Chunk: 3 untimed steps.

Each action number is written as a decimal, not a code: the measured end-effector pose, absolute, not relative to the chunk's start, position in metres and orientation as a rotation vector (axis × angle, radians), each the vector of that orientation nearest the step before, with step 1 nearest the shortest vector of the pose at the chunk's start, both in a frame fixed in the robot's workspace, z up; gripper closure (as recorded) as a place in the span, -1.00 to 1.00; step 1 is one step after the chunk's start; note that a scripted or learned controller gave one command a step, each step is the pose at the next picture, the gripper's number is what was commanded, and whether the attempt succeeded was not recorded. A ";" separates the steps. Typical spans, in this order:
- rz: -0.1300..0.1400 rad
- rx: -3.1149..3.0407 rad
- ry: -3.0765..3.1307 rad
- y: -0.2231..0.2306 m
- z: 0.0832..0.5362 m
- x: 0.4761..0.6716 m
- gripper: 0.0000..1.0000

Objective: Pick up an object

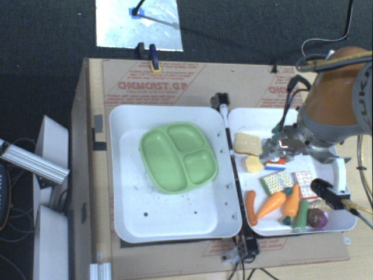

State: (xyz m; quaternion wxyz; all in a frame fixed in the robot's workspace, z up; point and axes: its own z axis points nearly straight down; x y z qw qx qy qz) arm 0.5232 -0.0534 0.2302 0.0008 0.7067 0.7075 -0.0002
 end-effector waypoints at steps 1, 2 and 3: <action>0.003 2.217 2.226 0.017 0.239 0.531 1.00; 0.001 2.219 2.223 0.008 0.235 0.487 1.00; 0.002 2.219 2.221 -0.026 0.258 0.524 1.00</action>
